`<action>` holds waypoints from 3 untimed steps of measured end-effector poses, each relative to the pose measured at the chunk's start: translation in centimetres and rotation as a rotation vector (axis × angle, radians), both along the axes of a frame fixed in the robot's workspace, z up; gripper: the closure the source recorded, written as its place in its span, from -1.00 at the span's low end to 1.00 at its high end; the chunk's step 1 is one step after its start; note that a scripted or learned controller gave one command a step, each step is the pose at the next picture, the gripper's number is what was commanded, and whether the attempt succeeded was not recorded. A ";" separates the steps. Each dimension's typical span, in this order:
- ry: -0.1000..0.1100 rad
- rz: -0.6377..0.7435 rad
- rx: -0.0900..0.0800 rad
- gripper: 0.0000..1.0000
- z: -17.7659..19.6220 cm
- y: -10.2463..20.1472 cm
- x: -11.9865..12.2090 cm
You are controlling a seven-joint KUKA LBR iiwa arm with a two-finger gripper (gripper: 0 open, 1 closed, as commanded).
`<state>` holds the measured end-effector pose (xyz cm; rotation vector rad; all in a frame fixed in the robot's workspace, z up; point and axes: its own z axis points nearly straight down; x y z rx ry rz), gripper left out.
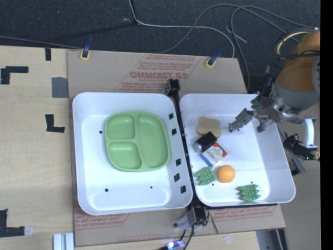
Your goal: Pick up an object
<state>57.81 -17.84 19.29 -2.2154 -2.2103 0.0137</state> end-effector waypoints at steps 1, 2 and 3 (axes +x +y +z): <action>-0.013 0.003 -0.003 -1.00 0.8 0.0 0.3; -0.011 0.004 -0.003 -1.00 -3.7 0.4 0.7; -0.023 0.001 -0.006 -1.00 -9.2 0.9 0.7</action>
